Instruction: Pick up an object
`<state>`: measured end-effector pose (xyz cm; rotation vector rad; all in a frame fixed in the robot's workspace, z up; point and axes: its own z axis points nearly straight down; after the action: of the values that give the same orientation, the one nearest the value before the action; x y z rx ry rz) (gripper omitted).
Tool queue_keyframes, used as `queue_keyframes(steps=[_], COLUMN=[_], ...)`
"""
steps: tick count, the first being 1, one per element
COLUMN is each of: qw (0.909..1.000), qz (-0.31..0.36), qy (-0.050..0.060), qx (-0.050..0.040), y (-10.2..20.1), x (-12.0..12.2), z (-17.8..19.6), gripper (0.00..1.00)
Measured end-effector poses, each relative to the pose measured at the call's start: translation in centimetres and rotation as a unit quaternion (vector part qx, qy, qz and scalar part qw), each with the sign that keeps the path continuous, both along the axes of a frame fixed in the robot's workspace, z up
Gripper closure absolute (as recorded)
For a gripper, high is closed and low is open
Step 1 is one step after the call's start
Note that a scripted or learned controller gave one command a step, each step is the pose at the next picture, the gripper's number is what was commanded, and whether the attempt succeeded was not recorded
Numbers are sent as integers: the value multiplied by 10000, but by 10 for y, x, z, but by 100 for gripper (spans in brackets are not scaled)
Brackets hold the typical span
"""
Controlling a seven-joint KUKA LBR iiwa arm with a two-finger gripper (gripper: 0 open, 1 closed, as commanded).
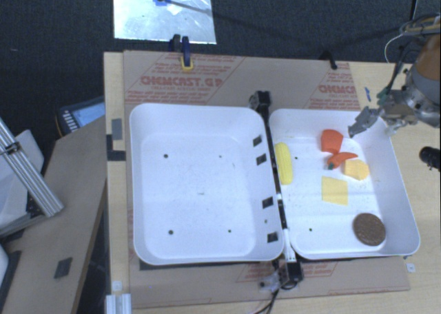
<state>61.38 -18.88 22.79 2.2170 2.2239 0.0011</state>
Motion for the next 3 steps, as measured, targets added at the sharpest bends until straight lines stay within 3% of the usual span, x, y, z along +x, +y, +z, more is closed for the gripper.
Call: queue_keyframes(steps=[1, 2, 3], qw=[10000, 10000, 10000], qz=[12, 23, 43], qy=[-47, -87, -74], qx=[-18, -31, -8], y=[-18, -17, 48], x=[30, 57, 47], z=[66, 202, 316], gripper=[0, 0, 0])
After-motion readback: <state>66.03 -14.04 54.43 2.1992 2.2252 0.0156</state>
